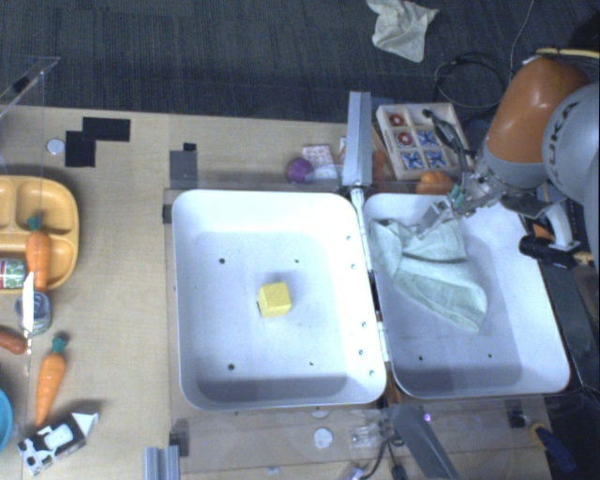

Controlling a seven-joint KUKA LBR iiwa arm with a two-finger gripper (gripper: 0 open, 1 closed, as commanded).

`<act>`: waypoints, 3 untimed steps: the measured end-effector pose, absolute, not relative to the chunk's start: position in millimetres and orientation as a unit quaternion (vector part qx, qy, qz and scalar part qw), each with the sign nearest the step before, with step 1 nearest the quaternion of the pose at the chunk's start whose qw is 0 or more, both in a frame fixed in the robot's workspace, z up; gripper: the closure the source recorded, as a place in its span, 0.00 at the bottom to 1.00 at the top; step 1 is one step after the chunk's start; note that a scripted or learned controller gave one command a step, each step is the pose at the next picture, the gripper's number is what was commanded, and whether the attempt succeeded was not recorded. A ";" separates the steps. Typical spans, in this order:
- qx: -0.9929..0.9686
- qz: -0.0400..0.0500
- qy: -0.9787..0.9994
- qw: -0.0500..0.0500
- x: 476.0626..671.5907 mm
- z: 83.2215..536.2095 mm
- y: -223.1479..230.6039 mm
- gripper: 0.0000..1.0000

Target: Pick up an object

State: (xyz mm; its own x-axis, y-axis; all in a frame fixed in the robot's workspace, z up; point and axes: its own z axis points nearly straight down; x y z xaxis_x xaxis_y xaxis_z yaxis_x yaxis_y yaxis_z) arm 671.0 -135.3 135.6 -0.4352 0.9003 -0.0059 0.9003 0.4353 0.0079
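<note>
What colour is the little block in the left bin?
Yellow: the block shows plainly in the camera view.

A pale wood-grain worktop (112,309) is occupying most of the view under even overhead light. Dark carpeted floor (234,56) is running along the far edge. A crumpled rag (401,28) and a looped black cable (469,80) are lying on that floor.
</note>
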 end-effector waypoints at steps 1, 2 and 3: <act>0.516 0.002 0.857 0.004 639.6 106.2 -156.2 0.00; 0.493 0.004 0.870 0.007 653.5 91.1 -99.5 0.00; 0.612 0.002 0.791 0.005 671.1 134.0 -134.7 0.00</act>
State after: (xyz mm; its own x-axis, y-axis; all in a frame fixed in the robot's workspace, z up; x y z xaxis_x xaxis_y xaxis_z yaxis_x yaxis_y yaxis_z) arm 671.1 -134.7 134.0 -0.2508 0.9680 -0.0047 0.9680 0.2508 0.0092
